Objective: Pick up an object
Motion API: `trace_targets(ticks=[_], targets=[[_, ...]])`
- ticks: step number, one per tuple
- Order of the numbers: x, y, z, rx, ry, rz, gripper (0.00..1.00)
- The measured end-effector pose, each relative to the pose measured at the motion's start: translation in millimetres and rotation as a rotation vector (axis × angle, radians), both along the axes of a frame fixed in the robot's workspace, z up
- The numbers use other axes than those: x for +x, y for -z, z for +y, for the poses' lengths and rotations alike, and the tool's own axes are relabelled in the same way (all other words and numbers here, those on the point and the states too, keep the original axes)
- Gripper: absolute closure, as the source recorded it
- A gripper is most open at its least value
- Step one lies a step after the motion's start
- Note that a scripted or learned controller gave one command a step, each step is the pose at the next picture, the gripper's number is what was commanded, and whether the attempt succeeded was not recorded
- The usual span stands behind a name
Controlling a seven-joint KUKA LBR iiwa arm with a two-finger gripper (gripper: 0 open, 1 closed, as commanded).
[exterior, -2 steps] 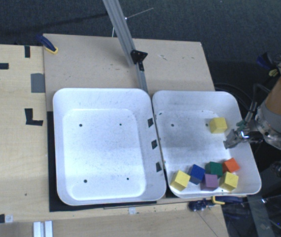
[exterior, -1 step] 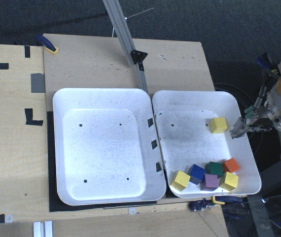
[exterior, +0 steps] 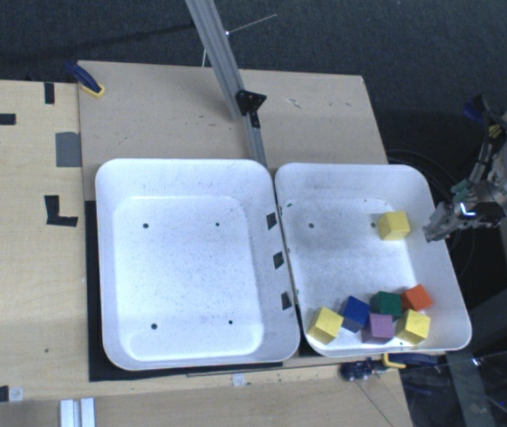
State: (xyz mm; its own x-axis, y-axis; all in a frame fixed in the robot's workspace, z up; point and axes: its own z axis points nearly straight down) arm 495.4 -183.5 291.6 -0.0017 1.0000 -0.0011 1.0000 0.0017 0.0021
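Beyond the right bin's rim hover fingers, state unclear.

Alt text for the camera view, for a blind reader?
Two shallow white bins sit side by side on a bench; the right bin holds a lone yellow block and a near-edge cluster of yellow, blue, green, purple and orange blocks. The pincer hovers at that bin's right rim.
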Motion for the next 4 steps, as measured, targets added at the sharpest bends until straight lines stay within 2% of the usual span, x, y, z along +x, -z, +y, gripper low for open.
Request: trace_targets(ticks=[2,4], targets=[[31.6,5.5,113.7,0.002,-0.006,0.004,1.0],[41.6,18.1,216.3,0.002,-0.005,0.005,1.0]])
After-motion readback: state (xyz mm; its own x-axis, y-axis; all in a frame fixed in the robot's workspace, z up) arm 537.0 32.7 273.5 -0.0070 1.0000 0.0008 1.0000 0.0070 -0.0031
